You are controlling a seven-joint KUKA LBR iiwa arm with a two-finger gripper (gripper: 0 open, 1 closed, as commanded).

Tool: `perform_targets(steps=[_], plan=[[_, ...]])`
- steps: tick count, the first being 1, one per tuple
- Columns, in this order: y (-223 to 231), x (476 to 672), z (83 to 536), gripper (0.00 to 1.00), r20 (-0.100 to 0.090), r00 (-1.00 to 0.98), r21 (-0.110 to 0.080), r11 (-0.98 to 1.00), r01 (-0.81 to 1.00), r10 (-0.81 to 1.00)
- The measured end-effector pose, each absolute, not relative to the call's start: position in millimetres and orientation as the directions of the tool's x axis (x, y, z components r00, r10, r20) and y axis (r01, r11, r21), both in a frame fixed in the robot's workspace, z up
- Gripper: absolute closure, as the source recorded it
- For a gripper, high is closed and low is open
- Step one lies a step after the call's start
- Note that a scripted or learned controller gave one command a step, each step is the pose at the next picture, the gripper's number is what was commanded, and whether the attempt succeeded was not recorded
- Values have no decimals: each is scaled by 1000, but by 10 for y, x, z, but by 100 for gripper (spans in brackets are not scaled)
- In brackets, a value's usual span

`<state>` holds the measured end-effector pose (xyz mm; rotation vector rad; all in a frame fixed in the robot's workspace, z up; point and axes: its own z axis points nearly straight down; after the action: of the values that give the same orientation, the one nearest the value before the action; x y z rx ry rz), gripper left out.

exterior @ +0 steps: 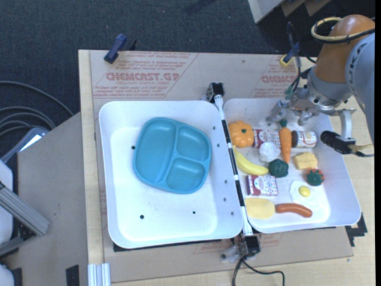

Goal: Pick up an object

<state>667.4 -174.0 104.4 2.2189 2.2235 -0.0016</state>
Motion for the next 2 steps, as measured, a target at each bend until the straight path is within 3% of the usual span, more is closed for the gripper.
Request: perform_targets(steps=[1, 2], plan=[[-1664, 6661, 842, 0, 1, -1, -4, 1, 1000, 1000], [-1667, 6667, 946, 100, 0, -1, -2, 1, 1000, 1000]])
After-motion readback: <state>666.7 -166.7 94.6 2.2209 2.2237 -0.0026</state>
